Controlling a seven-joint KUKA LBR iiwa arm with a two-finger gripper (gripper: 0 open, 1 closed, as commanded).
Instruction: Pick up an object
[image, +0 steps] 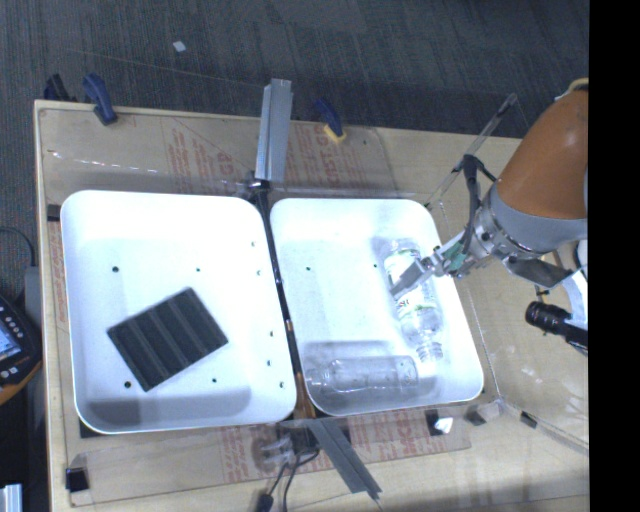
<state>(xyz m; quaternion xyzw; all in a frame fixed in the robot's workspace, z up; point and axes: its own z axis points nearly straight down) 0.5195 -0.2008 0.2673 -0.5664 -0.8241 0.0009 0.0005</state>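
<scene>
So the obj closest to the action is the clear plastic bottle (412, 297) in your right bin (330, 250). It's lying roughly lengthwise along the bin's right side, near the right wall, label end up top and cap end pointing toward the front of the bin. A second clear bottle (362, 373) lies on its side across the front of that same bin, just beside the lower end of the first one; can't tell if they're touching tbh, both are see-through and it's blurry there.

Your pincer (412, 274) is down right at the upper part of the first bottle, around the label, reaching in from the right over the bin's rim. Whether it's wide, narrow or actually clamped on the bottle, I can't tell from this angle; the tip is small and blends w/ the label. So no claim from me that it's got anything.

Behind it you see the grey arm w/ the orange band (545, 150) over the tabletop (520, 350) on the right side, outside the bin.

Left bin (90, 230) has a dark ribbed flat rectangular thing (167, 337) lying at a slant, toward the front-left, well apart from the pincer.

Between the 2 bins at the back there's a grey metal bar (273, 130) standing up, plus blue clamps (99, 98) along the back edge of the tabletop.
</scene>
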